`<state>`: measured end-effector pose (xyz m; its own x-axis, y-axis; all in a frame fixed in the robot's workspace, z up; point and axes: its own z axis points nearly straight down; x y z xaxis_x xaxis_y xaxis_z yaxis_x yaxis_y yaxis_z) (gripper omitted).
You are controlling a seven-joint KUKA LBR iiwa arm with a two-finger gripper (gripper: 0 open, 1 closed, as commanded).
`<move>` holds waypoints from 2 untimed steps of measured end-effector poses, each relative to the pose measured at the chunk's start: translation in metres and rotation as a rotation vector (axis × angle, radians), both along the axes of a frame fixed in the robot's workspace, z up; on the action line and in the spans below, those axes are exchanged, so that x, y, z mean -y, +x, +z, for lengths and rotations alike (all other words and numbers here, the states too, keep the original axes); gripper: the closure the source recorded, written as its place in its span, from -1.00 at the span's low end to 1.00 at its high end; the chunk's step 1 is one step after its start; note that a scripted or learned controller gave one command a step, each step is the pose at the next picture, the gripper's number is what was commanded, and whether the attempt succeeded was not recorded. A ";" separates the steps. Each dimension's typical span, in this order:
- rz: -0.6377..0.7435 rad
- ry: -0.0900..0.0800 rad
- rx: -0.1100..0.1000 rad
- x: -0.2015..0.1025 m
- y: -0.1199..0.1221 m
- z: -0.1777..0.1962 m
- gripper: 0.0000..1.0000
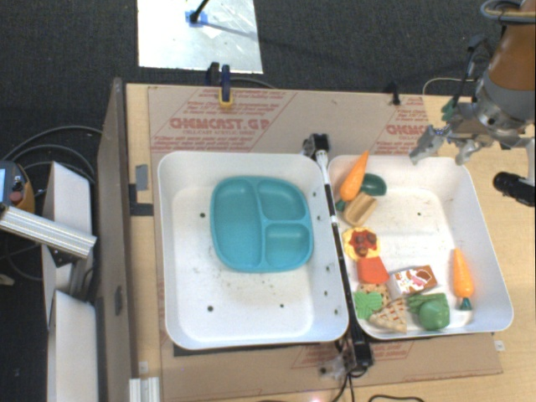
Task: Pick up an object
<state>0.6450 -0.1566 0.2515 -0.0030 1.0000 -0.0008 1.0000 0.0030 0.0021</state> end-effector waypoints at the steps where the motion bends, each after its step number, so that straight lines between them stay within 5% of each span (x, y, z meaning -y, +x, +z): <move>1: 0.004 0.003 -0.008 -0.024 0.023 -0.112 -1.00; 2: 0.002 -0.013 0.008 -0.069 0.025 -0.151 -1.00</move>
